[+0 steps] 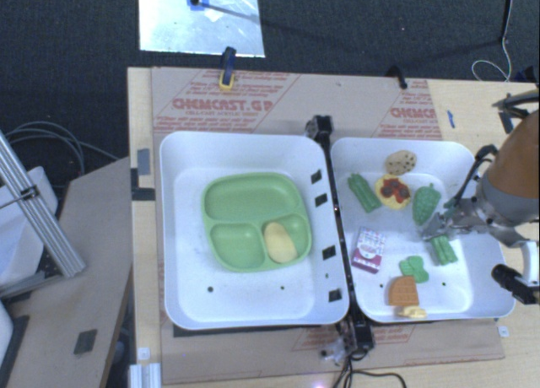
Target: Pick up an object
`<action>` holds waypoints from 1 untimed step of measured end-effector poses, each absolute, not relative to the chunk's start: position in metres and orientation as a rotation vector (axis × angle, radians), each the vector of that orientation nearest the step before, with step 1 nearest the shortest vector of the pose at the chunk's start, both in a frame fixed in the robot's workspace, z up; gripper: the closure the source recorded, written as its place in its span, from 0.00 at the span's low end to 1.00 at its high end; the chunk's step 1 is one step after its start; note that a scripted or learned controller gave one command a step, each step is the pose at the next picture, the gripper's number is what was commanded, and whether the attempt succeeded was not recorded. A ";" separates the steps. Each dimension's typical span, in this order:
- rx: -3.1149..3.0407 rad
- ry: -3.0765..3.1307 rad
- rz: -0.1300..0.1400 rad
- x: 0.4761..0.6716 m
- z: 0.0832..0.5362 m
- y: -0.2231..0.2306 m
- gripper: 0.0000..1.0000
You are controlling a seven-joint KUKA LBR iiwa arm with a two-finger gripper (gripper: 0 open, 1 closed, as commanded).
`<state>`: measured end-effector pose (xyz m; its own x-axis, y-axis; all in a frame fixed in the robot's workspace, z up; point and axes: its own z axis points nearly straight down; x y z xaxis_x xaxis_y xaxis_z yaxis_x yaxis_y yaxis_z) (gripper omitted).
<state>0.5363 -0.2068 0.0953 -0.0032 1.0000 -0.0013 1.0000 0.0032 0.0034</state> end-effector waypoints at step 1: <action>2.214 2.236 -0.002 0.649 0.084 -0.159 1.00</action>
